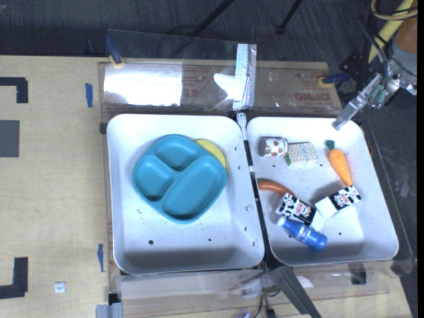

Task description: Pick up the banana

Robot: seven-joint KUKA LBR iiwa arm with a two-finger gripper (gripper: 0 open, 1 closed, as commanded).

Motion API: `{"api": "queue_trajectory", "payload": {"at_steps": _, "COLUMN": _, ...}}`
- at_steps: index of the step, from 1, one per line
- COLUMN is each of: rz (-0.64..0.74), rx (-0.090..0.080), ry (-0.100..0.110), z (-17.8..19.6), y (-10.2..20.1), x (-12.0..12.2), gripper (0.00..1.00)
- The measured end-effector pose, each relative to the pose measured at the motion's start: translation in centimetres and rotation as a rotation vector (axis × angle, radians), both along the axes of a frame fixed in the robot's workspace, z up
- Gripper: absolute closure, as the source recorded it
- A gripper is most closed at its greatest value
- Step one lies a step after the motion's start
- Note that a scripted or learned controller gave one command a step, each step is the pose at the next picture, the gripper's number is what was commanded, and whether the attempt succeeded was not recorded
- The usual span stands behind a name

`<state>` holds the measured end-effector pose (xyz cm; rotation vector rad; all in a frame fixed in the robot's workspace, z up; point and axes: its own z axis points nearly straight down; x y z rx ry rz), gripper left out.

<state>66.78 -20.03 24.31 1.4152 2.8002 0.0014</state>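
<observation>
The banana (213,152) is a yellow shape in the left bin (132,244), mostly hidden under the upper right rim of a blue divided plate (179,177). My gripper (344,119) hangs over the far right corner of the right bin (377,244), well to the right of the banana and apart from it. It points down and to the left, and nothing shows in it.
The right bin holds an orange carrot (340,165), a small cow-print can (271,147), a speckled white block (301,154), an orange sausage (275,186), two cow-print cartons (295,209) (338,201) and a blue bottle (305,233). A clear plastic sheet (218,85) lies behind the bins.
</observation>
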Motion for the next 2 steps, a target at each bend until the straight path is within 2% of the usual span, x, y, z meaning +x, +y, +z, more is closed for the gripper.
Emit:
{"api": "queue_trajectory", "payload": {"at_steps": 1, "rz": 0.083, "rx": 0.000, "ry": 0.001, "z": -11.4, "y": -2.4, "x": -11.2, "gripper": 0.00}}
{"api": "queue_trajectory", "payload": {"at_steps": 2, "rz": 0.336, "rx": -0.002, "ry": -0.003, "z": -2.3, "y": -2.3, "x": -3.9, "gripper": 0.00}}
